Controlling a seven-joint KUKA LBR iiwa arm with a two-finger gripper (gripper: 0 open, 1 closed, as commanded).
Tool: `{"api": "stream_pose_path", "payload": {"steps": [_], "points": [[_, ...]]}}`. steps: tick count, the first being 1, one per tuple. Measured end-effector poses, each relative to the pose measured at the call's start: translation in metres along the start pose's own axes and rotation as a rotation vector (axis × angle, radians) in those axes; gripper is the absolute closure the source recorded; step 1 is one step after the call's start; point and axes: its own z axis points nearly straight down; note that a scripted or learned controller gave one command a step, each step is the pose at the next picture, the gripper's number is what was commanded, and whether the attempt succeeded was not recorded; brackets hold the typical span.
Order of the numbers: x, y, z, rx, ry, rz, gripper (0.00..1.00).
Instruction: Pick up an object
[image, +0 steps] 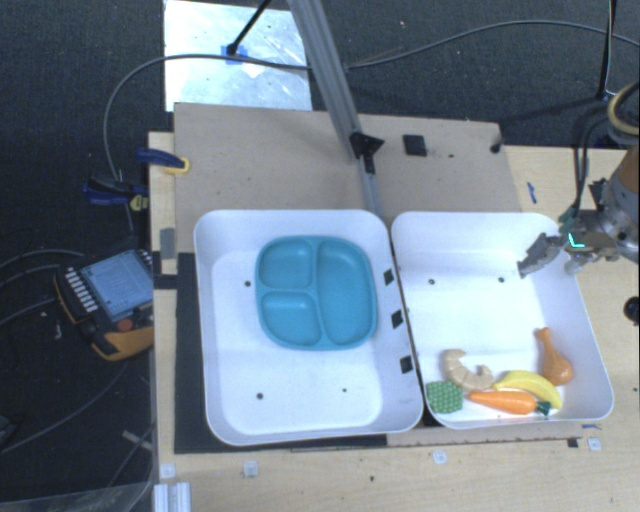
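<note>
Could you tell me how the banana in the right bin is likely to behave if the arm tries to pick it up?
The banana looks like a smooth, glossy toy, so it is probably stiff, light and a bit slippery. Its curved shape may rock or pivot when nudged. It touches the carrot near the bin's corner wall, so a grasp would likely disturb both.

My bench (440, 140) is a tan board sitting on dark speckled carpet (60, 100). Off its far left corner, a shiny reflective sheet (215, 60) lies on the floor, glare on it. A grey pole (335, 80) slants from the top of the view down to the bench's far edge. Off the left edge: blue and yellow clamps (150, 160), a yellow-cased handheld unit with a screen (110, 300), and loose black cables (30, 330). More cables run top right. Light is flat and even.
</note>
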Motion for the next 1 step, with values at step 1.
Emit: {"api": "stream_pose_path", "payload": {"steps": [1], "points": [[0.0,0.0005,-0.0009,-0.002,0.0,0.0,0.0]]}}
